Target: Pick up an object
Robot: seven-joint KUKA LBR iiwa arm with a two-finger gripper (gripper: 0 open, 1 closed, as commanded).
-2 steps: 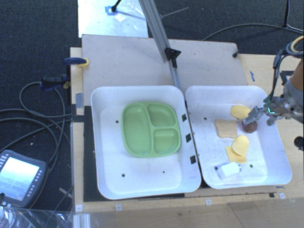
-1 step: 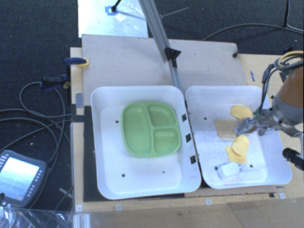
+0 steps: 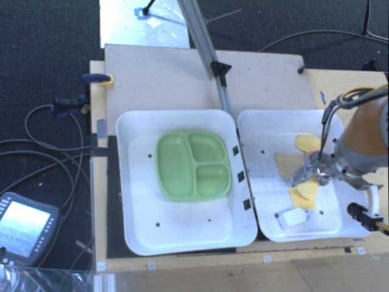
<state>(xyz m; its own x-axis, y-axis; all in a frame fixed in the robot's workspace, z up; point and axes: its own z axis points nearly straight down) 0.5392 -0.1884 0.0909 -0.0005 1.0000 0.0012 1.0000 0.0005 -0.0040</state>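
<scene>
two-finger gripper [image 3: 309, 176], finger state indiscernible, low in right bin; flat yellow wedge-shaped piece [image 3: 304, 194] lies just near-left of it.

Bright, even light; soft shadows, slightly blurry.

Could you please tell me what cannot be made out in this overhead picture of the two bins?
- Gripper: too small and blurred to tell whether it grips anything.
- Tan piece in the right bin: its right part is hidden by the gripper.
- Arm: cut off by the right edge.
- White block: too small to identify.
- Pendant: screen washed out, unreadable.
</scene>
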